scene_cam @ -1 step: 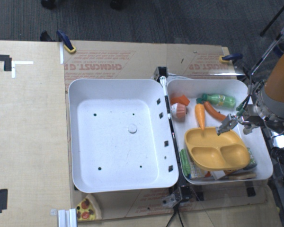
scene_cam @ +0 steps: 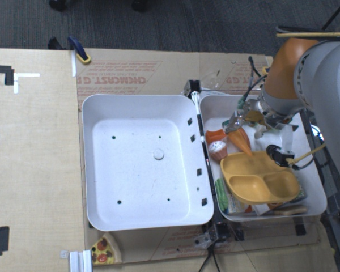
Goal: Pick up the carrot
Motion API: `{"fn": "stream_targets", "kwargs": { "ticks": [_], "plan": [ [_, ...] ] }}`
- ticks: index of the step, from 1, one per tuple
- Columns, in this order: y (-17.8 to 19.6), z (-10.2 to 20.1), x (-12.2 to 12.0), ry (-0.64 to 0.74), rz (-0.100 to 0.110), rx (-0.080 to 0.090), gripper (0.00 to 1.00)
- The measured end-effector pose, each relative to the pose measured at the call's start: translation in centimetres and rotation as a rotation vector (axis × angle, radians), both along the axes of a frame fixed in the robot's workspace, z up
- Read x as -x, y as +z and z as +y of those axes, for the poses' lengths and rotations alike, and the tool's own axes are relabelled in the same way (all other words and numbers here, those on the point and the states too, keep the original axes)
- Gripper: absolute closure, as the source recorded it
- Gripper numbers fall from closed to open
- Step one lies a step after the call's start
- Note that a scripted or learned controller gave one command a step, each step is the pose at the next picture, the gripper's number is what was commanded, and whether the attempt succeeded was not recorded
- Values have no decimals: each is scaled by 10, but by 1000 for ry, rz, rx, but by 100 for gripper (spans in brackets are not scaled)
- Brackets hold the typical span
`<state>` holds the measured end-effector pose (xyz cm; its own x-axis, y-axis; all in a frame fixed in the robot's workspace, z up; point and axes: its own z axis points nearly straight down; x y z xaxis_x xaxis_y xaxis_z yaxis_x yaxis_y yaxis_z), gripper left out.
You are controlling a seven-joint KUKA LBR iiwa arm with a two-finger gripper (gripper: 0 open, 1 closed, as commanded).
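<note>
The carrot [scene_cam: 240, 141] is orange and tapered, lying in the right bin [scene_cam: 313, 174] with its thin end pointing toward the yellow dish [scene_cam: 260, 180]. My gripper [scene_cam: 238, 121] hangs directly over the carrot's thick end, at or just touching it. The grey arm with its orange band [scene_cam: 286, 67] reaches in from the upper right. The gripper body hides where it meets the carrot.
Beside the carrot lie a red-orange piece [scene_cam: 215, 135] and a white-and-red round item [scene_cam: 217, 148]. The two-compartment yellow dish covers other items at the bin's front. The left bin [scene_cam: 90, 152] holds a small pale disc [scene_cam: 158, 155]. A pizza-slice toy [scene_cam: 103, 251] lies outside on the cardboard.
</note>
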<state>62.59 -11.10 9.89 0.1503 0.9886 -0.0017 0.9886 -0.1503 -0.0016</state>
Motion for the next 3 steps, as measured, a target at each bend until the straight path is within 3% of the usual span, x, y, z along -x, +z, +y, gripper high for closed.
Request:
{"fn": "stream_targets", "kwargs": {
  "ticks": [1, 2, 3],
  "plan": [
    [-7, -2, 46, -7, -2, 0, 0],
    [2, -4, 45, -11, -2, 0, 100],
    [93, 70, 35, 270, -3, 0, 100]
  ]
}}
